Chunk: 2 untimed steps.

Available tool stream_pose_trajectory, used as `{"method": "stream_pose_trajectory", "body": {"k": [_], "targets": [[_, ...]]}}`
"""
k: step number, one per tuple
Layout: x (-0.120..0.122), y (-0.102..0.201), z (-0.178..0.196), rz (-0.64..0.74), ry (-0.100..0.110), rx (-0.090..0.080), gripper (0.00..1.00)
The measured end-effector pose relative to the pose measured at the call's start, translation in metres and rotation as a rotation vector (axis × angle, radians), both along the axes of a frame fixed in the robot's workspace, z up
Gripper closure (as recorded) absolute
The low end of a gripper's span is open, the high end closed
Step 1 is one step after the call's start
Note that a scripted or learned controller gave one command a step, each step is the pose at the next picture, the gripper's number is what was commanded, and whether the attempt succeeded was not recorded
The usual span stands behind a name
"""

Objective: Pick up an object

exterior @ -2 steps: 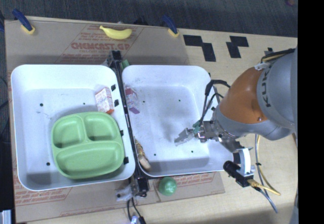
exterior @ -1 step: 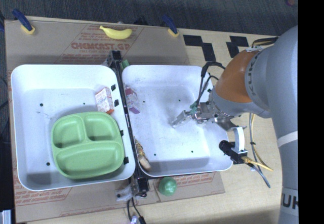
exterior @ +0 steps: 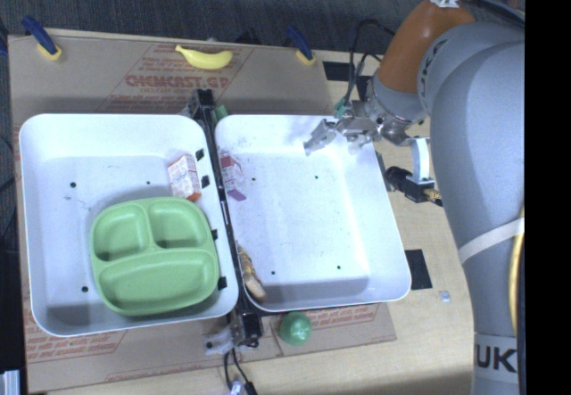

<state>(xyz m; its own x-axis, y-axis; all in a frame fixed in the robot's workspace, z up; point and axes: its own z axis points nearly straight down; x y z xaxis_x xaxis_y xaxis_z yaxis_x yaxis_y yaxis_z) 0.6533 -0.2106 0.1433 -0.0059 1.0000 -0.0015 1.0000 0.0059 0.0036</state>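
Hovering pincer [exterior: 314,142] — above right bin [exterior: 375,206] — nothing gripped.

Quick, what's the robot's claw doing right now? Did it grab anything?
Gripper: over the right bin's back edge, nothing seen between its fingers; open or shut cannot be told.

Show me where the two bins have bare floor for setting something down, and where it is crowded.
The right bin has open floor from its middle to the near and right walls; the pincer hangs over its far edge. In the left bin, the green tray fills the near half, leaving a bare strip along the far and left walls. Small packets crowd the divider.
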Motion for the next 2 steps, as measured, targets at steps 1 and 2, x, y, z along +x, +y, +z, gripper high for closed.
{"method": "stream_pose_trajectory", "body": {"k": [1, 2], "targets": [[-0.099, 0.071, -0.052, 0.0, 0.009, 0.003, 0.0], [-0.032, 0.08, -0.051, -0.001, 0.004, 0.002, 0.0]]}}
